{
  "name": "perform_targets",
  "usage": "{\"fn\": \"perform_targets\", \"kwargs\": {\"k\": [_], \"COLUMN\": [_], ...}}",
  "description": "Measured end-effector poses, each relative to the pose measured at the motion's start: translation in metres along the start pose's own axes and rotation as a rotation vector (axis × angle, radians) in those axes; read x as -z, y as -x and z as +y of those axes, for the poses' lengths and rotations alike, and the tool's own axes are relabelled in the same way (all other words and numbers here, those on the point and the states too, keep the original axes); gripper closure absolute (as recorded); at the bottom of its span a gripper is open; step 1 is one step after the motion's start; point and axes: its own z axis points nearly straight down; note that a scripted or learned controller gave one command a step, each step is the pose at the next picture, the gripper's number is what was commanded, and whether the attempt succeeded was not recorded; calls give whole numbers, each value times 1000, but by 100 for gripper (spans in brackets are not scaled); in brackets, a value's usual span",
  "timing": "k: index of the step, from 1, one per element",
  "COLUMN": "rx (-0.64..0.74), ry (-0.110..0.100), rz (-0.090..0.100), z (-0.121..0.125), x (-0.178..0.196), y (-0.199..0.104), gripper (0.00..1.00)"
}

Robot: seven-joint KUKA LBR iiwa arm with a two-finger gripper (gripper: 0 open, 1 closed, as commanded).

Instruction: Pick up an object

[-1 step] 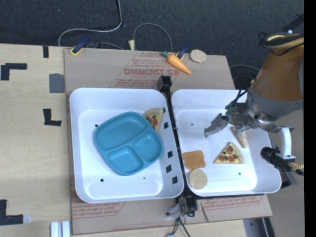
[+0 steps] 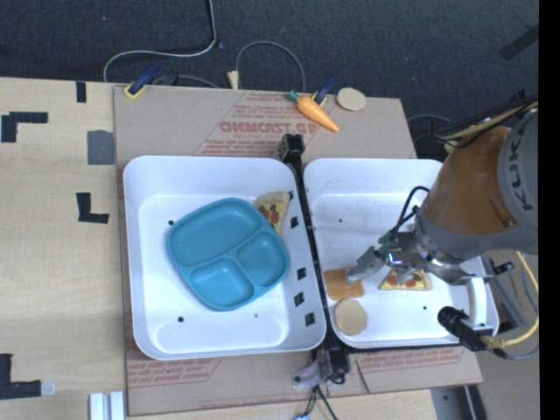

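Observation:
The right bin (image 2: pixel 367 178) holds a tan bread-like piece (image 2: pixel 337 283), a round beige cookie (image 2: pixel 351 318) and a pizza slice (image 2: pixel 405 280) near its front. My gripper (image 2: pixel 361 269) hangs low over this bin, just right of the bread piece and left of the pizza slice. The grey and orange arm (image 2: pixel 472 201) covers the bin's right side. In the left bin (image 2: pixel 144 234), a blue divided plate (image 2: pixel 227 254) lies flat, with a second pizza slice (image 2: pixel 274 206) at its upper right.
A toy carrot (image 2: pixel 317 113) and a small beige disc (image 2: pixel 352 100) lie on the cardboard behind the bins. A black divider (image 2: pixel 302 234) runs between the bins. Cables trail at the back and at the front edge.

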Motion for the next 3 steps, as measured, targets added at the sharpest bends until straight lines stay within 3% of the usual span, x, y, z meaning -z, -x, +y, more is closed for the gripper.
{"fn": "perform_targets", "kwargs": {"k": [1, 2, 3], "rx": [1, 8, 5], "ry": [11, 27, 14], "rz": [-4, -4, -2], "z": [43, 132, 185], "x": [-83, 27, 20], "y": [1, -20, -31], "gripper": [0, 0, 0]}}
